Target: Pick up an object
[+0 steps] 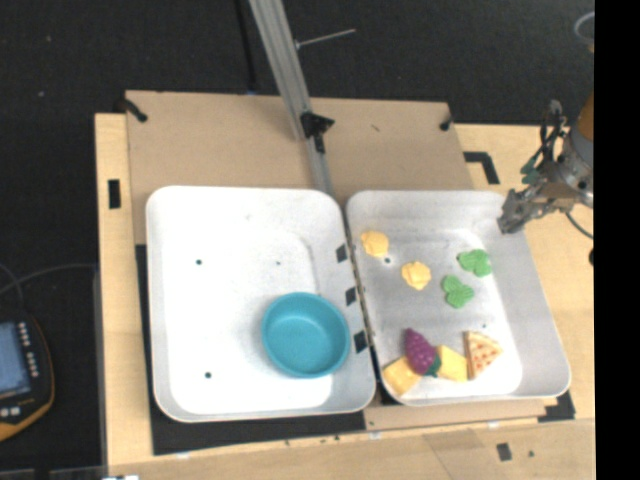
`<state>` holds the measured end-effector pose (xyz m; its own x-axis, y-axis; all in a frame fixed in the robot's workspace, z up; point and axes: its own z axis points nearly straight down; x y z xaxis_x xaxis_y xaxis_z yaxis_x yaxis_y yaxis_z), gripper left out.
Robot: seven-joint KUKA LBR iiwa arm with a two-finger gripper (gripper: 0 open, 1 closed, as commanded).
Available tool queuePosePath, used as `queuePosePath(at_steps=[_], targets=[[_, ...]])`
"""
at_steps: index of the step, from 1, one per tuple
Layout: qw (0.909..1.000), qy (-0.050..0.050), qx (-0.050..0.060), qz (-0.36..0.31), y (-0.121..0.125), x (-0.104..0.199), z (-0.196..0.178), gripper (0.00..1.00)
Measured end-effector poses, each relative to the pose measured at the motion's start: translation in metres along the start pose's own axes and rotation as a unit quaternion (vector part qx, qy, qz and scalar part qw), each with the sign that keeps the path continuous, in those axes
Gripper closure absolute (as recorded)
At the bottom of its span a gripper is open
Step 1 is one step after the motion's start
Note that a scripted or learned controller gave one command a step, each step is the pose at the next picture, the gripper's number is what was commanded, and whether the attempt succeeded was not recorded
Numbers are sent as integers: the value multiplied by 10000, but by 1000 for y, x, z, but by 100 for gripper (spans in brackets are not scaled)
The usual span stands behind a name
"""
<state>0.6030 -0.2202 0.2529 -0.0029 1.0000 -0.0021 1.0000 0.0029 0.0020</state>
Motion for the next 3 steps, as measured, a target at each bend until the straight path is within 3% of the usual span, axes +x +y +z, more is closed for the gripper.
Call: queuePosePath(at_steps=[3], targets=[[10000,22,13,-26,8,177,5,100]])
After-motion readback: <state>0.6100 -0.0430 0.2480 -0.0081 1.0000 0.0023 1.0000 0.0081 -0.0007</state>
